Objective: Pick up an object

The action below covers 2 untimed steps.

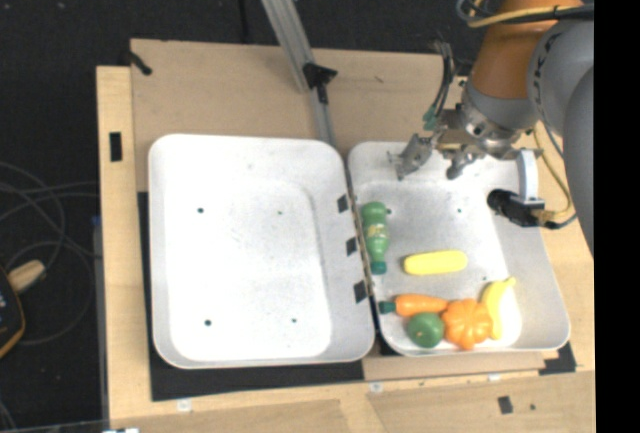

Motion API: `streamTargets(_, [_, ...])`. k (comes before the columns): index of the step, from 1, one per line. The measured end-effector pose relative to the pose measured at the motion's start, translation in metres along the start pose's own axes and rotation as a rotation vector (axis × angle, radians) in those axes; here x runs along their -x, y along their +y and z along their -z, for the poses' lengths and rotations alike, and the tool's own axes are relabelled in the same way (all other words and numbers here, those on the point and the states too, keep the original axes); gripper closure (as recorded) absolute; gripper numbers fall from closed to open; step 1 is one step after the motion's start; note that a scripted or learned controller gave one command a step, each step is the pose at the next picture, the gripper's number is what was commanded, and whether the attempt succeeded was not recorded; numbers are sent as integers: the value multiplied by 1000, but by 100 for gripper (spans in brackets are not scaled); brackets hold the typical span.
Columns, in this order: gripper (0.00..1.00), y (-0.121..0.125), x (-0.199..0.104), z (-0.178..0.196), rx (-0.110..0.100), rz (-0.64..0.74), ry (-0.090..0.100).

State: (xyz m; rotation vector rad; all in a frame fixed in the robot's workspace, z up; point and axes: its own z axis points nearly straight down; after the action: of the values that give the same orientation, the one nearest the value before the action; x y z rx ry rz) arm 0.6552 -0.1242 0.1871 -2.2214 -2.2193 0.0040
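My gripper [432, 164] hangs over the far edge of the right bin [455, 206], its two fingers spread open with nothing between them. Below it in that bin lie a green bottle [375, 233] along the left wall and a yellow oblong block [434, 263] in the middle. An orange carrot [420, 303], a green round fruit [425, 329], an orange pepper [468, 321] and a yellow banana [498, 305] crowd the near right corner. All the objects sit well nearer the front than the gripper.
The left bin [250, 251] sits beside the right one, divided from it by black clips. A slanted metal pole [285, 21] rises behind the bins. Bench board surrounds both bins.
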Motion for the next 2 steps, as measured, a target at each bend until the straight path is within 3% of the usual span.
streamTargets(1, [0, 2, 0, -62, -2, 1, 0])
streamTargets(2, [0, 2, 0, -87, 2, 0, 0])
